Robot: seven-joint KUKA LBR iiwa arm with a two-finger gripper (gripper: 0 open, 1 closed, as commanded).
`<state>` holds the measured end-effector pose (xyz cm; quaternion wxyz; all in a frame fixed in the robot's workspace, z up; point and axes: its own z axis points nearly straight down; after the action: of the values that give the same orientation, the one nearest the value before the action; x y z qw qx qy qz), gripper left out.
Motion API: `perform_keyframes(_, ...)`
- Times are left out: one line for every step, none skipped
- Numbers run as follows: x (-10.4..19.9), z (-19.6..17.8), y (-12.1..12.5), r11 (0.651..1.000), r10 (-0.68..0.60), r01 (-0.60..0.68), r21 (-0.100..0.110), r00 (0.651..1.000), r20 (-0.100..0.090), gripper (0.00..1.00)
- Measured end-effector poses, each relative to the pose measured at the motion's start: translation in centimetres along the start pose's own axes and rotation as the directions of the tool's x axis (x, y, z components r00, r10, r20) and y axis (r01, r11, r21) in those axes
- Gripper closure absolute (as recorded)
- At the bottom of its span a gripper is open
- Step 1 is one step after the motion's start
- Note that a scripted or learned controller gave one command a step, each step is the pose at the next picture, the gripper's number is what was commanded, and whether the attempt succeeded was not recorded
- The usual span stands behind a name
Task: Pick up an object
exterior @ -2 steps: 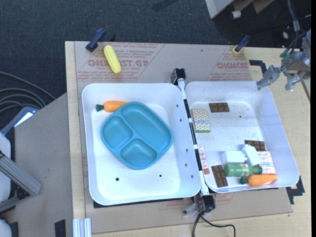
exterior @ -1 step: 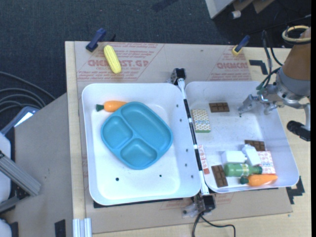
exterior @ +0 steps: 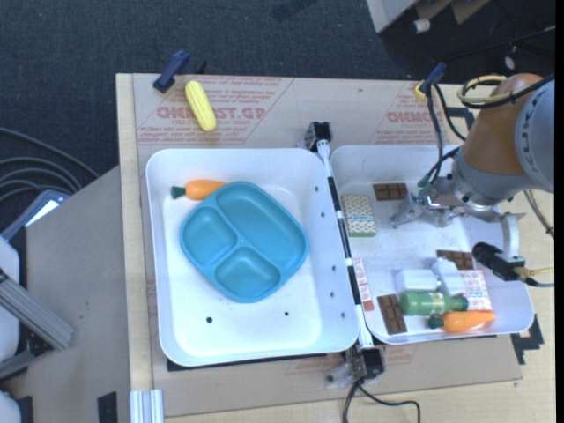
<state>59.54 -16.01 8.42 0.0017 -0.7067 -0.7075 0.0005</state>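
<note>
Now, biggest thing first.
Bench (exterior: 264,104): brown board with two white bins side by side.
Left bin (exterior: 167,280): a blue plate (exterior: 244,241) sits in the middle; a toy carrot (exterior: 201,189) lies at its top left corner.
Right bin (exterior: 392,161): the arm (exterior: 507,144) reaches over its top right part.
Gripper (exterior: 423,208): low over the top half of the right bin; its fingers look spread apart, with nothing between them.
Green bottle (exterior: 432,303): lies on its side near the bottom edge, long way running left to right, with an orange toy (exterior: 467,322) just below it.
Which way: the bottle lies toward the bottom edge from the fingers, not under them.
Brown block (exterior: 389,191): closer, just beside the fingers on the left.
</note>
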Motion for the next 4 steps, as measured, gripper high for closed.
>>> perform_keyframes(-3.2, 0.0, -2.6, 1.000, 0.002, -0.002, 0.001, 1.000, 0.000, 0.00)
perform_keyframes(-5.8, 0.0, -7.0, 1.000, -0.002, 0.002, 0.000, 1.000, -0.007, 0.00)
perform_keyframes(-6.1, -1.1, -7.0, 1.000, 0.001, -0.001, -0.002, 1.000, -0.001, 1.00)
perform_keyframes(-0.8, -9.2, -2.7, 1.000, 0.000, 0.000, -0.004, 1.000, 0.002, 1.00)
